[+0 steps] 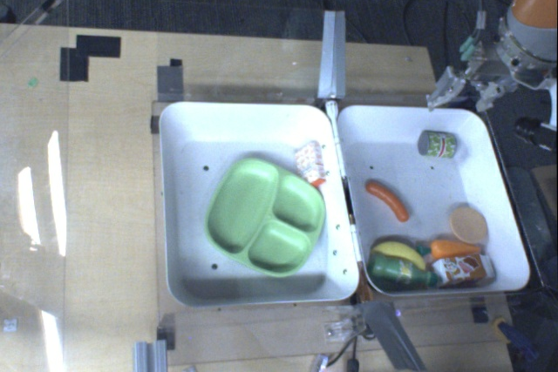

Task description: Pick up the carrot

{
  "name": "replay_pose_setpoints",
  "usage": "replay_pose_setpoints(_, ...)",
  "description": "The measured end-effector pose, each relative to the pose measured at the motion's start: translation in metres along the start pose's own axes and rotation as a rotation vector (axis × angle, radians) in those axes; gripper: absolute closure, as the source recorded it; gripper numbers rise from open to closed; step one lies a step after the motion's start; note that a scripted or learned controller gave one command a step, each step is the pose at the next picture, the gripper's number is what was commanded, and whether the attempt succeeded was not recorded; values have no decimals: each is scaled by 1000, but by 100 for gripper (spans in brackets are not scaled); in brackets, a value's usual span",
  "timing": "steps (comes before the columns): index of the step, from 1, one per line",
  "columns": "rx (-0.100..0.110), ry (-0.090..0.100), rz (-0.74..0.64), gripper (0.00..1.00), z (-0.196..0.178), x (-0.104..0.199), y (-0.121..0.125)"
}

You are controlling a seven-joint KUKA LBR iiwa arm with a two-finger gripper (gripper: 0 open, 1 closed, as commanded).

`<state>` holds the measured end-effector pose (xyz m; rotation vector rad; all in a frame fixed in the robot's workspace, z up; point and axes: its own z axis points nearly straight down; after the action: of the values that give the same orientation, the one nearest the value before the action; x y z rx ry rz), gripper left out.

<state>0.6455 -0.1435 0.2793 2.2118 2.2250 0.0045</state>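
The carrot (453,249) is a short orange piece lying in the right bin (497,179) near its front right corner. It is wedged between a banana and a tan round disc, with a bottle against its near side. My gripper (459,97) hovers over the back edge of the right bin, far behind the carrot. It is open, with nothing between its fingers.
The right bin also holds a green can (438,144), a reddish sausage (387,199), a tan disc (469,225), a banana (398,253), a green bottle (399,273) and a brown bottle (460,271). In the left bin (183,187) are a green divided plate (266,215) and a small packet (310,161).
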Motion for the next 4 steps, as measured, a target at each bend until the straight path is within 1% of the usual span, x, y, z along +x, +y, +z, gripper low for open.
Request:
replay_pose_setpoints(1, 2, 0, -11, 0, 123, -20, -68)
replay_pose_setpoints(2, -1, 0, 31, 0, 97, -7, -80)
replay_pose_setpoints(3, -1, 0, 31, 0, 97, -7, -80)
replay_pose_setpoints(4, -2, 0, -297, 0, 91, -14, -125)
